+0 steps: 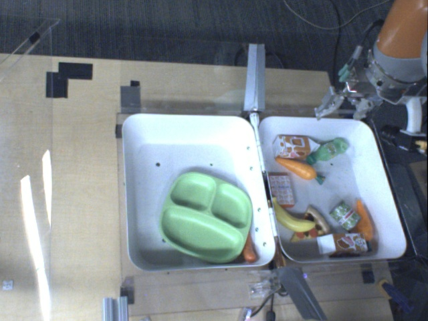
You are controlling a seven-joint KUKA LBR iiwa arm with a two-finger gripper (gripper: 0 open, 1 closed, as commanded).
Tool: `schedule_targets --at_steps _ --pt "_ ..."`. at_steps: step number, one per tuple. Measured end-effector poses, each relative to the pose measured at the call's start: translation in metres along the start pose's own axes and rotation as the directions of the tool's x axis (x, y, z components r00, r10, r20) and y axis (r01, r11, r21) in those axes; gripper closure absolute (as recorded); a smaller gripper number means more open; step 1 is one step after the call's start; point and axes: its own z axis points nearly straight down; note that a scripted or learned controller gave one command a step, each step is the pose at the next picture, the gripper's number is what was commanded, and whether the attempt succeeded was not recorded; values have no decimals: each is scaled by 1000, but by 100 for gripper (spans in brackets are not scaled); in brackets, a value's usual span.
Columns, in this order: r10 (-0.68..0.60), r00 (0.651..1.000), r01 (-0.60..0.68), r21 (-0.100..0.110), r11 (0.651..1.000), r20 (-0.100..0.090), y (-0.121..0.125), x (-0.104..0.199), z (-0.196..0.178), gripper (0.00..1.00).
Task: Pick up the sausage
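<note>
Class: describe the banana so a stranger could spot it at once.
Start at the right-hand white bin. Near its left wall, toward the front edge, lies the banana. It is the only yellow curved thing there; the carrot farther back is orange and straight.

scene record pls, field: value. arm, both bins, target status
arm: gripper above the far rim of the right bin, nothing seen between its fingers
left bin: green divided plate; a reddish-orange item sticks out at the plate's near right edge, mostly hidden, possibly the sausage, cannot tell
right bin: small carton, green bottle, carrot, patterned packet, banana, green can, orange item, another carton
target status: not picked up
</note>
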Motion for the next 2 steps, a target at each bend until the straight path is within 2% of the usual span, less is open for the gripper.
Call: schedule_targets --at_steps 1,2 --pt "-152 988 152 1 988 -1 -49 27 168 0" --pt "-217 976 217 0 976 0 -128 18 172 0"
